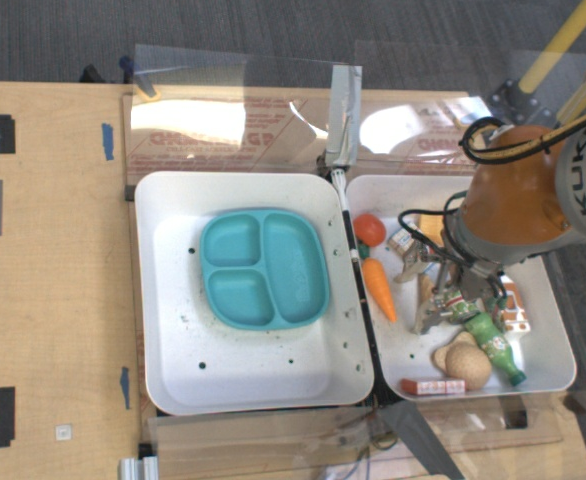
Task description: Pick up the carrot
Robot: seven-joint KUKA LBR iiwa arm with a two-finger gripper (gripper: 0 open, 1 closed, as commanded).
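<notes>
Camera view: carrot [378, 288] lies against the right bin's [563, 353] left wall, just below a tomato [369, 229]. Gripper [435, 303] hangs just right of the carrot; can't tell its state under the wrist. Risk: the wall crowds the carrot, so a finger could clip the wall or tomato and shove it. Green bottle [495, 344] and potato [468, 361] sit further right. Wood bench [43, 268], grey carpet beyond.

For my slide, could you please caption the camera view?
Gripper hovers in the right bin beside the carrot; teal tray sits left.
</notes>
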